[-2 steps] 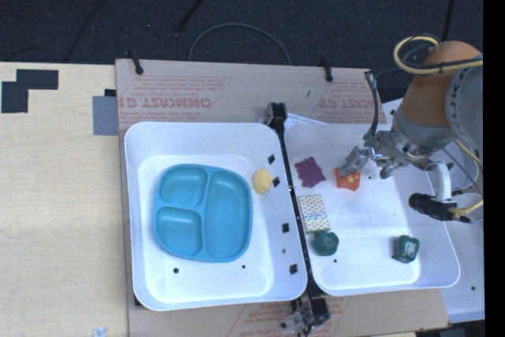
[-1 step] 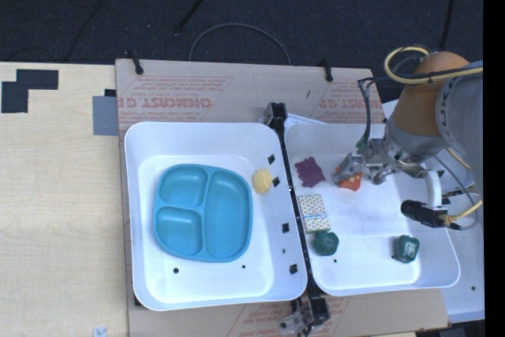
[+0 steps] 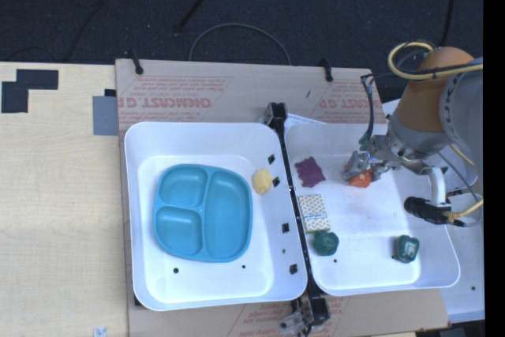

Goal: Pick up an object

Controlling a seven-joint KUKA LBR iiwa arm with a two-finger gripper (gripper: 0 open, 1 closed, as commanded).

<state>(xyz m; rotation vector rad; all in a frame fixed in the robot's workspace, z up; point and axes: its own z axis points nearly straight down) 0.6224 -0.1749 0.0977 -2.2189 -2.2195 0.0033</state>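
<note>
My gripper point(image 3: 359, 167) is low in the right bin point(image 3: 442, 272), near its back, directly over a small orange-red object point(image 3: 361, 180) that it touches or nearly touches. A purple piece point(image 3: 309, 170) lies to the gripper's left. A checkered block point(image 3: 313, 211) and a dark green ball point(image 3: 325, 242) sit by the divider. A teal object point(image 3: 406, 249) rests at the bin's front right. In the left bin point(image 3: 142, 264) a small yellow object point(image 3: 262, 181) lies beside a blue divided plate point(image 3: 203, 211).
The arm's grey body and orange band point(image 3: 430, 95) lean in over the right bin's back right corner, with cables point(image 3: 438, 209) hanging near the right wall. A black divider point(image 3: 292, 209) separates the two bins.
</note>
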